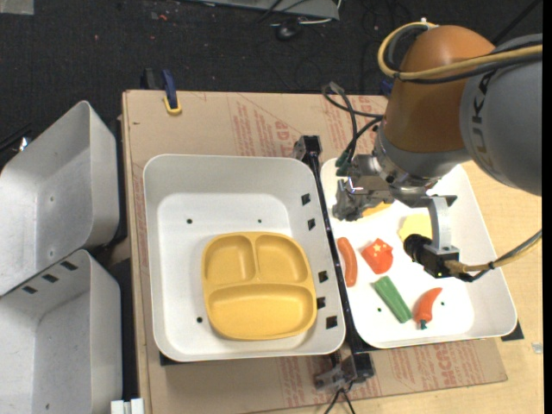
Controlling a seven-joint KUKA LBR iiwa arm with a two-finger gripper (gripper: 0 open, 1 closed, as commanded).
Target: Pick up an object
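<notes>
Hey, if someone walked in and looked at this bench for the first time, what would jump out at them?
Probably the big grey arm with its orange band, reaching in from the right and hanging over the far end of the right bin, its claw low above it. Next, the yellow divided plate lying alone in the left bin. Then the small bright pieces in the right bin: a red sausage, a green stick and a red pepper.

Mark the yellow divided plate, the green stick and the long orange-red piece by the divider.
yellow divided plate [259, 285]: camera view, centre ridge.
green stick [392, 299]: camera view, mid-length.
long orange-red piece [348, 261]: camera view, middle.
</notes>
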